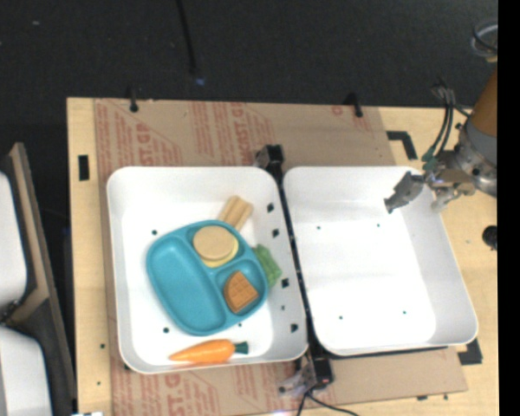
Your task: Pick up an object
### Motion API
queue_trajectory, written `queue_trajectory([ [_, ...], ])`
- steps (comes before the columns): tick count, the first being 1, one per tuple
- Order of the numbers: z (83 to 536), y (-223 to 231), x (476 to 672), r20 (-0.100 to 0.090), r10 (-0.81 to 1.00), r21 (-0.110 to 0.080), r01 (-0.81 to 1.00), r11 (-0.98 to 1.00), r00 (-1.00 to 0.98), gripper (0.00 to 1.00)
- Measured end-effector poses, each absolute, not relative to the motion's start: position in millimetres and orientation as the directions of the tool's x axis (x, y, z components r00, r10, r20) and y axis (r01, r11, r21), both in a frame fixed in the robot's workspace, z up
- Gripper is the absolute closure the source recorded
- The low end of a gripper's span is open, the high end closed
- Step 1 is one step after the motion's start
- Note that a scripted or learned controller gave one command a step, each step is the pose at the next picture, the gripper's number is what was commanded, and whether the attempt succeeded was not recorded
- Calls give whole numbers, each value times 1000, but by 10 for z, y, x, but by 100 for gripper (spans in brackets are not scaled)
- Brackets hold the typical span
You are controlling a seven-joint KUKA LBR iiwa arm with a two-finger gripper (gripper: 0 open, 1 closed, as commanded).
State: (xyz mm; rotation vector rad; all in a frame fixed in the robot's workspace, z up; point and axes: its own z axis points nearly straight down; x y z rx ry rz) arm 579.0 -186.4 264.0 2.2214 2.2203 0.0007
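Jaws [413, 191] over right bin's [373, 267] rim (far).

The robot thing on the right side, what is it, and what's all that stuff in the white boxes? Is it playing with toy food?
That is a robot arm, and a computer program moves it. At its end is a gripper, like a hand with two fingers, for picking things up. It hangs over the top corner of the right bin and nothing is between its fingers.

The picture comes from one camera fixed above the bench, looking down at a slant.

The left bin holds the toys: a blue tray with a round tan biscuit and a brown waffle-like piece on it. A wooden block pokes out behind the tray, something green sits at its right edge, and an orange carrot lies in front.
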Motion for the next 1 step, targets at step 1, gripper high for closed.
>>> queue_trajectory([
  [1, 2538, -2175, 6661, -1, 1000, 1, 1000, 0, 0, 0],
])
